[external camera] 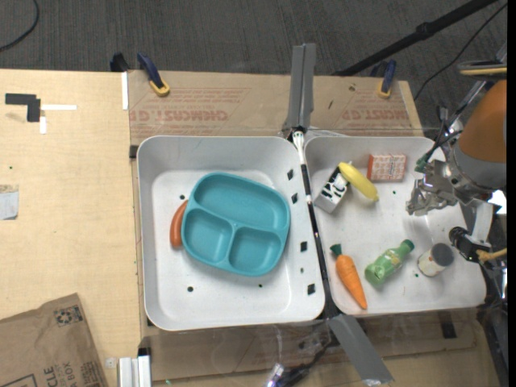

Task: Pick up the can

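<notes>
Gripper hovers over the right bin's far right side, claw state impossible to tell | can lies near the bin's right edge, beside green bottle

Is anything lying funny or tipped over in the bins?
Yes. In the left bin, an orange thing is half tucked under the teal plate. In the right bin, the green bottle lies on its side, and the can looks tipped over too, near the gripper.
</notes>
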